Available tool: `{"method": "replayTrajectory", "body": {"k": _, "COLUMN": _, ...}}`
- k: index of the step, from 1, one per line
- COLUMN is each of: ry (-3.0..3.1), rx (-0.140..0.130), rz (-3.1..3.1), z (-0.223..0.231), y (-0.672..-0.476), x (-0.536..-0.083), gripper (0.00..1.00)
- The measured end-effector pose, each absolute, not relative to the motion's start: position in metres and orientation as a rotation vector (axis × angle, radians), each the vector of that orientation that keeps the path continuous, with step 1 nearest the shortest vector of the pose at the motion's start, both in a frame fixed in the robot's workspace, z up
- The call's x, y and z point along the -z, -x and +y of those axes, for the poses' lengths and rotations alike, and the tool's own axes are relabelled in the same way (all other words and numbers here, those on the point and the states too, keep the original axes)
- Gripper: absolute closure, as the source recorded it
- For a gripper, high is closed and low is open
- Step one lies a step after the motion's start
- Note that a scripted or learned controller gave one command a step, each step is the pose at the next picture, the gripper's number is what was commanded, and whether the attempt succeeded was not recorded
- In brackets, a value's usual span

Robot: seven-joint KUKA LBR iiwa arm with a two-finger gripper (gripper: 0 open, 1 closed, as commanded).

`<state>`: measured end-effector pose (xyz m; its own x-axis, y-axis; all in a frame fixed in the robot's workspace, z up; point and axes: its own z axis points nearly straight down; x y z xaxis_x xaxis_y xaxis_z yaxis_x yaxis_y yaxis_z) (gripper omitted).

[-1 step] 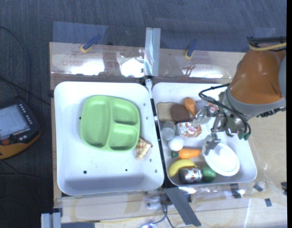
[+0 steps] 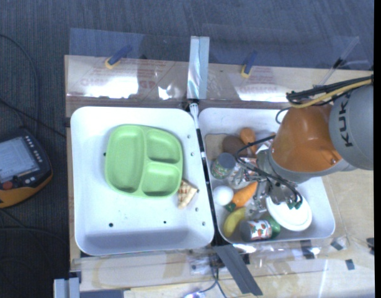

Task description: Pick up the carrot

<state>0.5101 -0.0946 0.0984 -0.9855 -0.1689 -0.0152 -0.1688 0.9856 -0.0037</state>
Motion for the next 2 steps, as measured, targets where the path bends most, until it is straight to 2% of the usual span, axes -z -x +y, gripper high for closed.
{"method": "replayTrajectory", "body": {"k": 1, "ry": 0.268, "rx": 0.005, "rz": 3.118, "z": -0.094, "y": -0.51, "x": -0.107, "gripper": 1.0}}
{"method": "replayTrajectory", "body": {"k": 2, "ry": 0.513, "rx": 0.003, "rz": 3.087, "z": -0.044, "y": -0.527, "x": -0.233, "gripper": 1.0}}
